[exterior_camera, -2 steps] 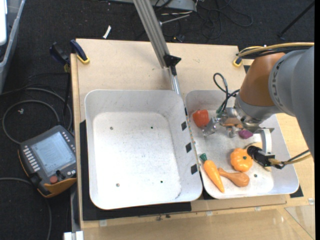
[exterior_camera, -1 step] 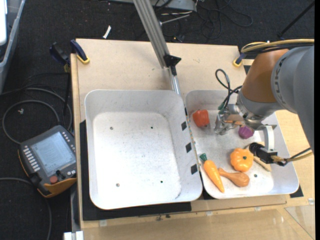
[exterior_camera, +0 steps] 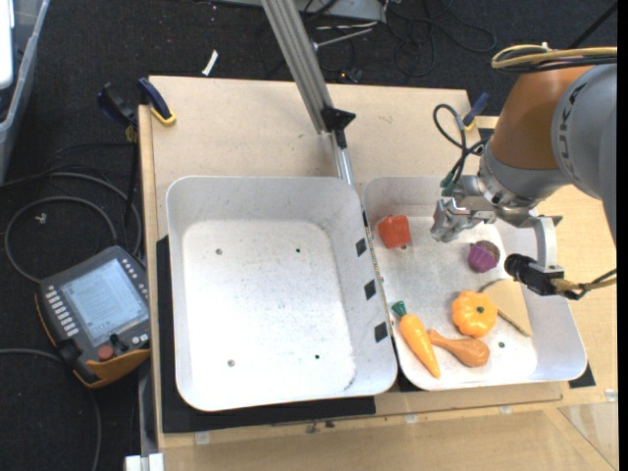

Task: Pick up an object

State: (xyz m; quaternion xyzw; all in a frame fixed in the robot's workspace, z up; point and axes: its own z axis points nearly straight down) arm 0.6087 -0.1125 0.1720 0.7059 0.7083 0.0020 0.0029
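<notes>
The right bin (exterior_camera: 549, 361) holds several toy foods. A red-orange pepper (exterior_camera: 394, 231) lies near its left wall. A purple piece (exterior_camera: 483, 256) sits at mid right, and below it rests an orange pumpkin (exterior_camera: 474, 313). Along the front lie a carrot (exterior_camera: 418, 342) with a green top and an orange gourd-shaped piece (exterior_camera: 461, 348). My gripper (exterior_camera: 449, 226) hangs over the bin's back part, between the pepper and the purple piece, and touches neither. I see nothing between its fingers.
The left bin (exterior_camera: 186, 263) sits beside the right one. A metal pole (exterior_camera: 299, 52) slants down to the seam between the bins. A teach pendant (exterior_camera: 98, 307) lies on the floor at left. Cables trail by the arm's wrist.
</notes>
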